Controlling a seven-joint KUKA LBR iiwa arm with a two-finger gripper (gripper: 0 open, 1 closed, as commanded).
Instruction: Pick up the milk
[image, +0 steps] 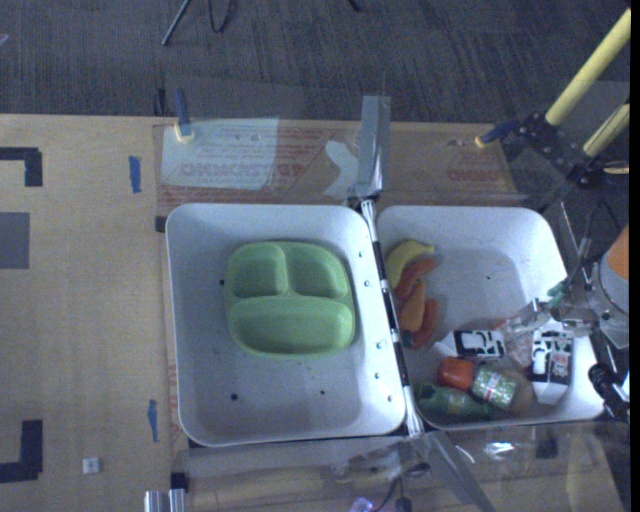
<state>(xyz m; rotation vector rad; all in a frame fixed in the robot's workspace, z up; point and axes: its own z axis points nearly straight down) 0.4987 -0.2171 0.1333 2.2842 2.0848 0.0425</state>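
Two shallow white bins sit side by side on a tan counter (80, 330), seen from above at a slant. Nearest the bottom edge, in the right bin (480, 235), small items crowd the lower corner: a red piece (456, 372), a green leafy piece (452, 403) and a green-labelled can or jar (497, 385), all touching or nearly so.

Just above that cluster lies a small black-and-white carton, the milk (482, 343), flat on the bin floor near the middle of the lower half. A second black-and-white carton (553, 358) lies to its right, close to the bin's right wall, with a crumpled clear wrapper (520, 335) between them.

Against the right bin's left wall rest a yellow banana (405, 256) and, below it, orange and red pepper-like pieces (418, 300).

The left bin (200, 400) holds a green divided plate (290, 298) near its centre.

At the far right, the grey arm with its orange band reaches in; its end effector (572, 305) is above the right bin's right edge, near the second carton. Whether its fingers are apart or together cannot be told.
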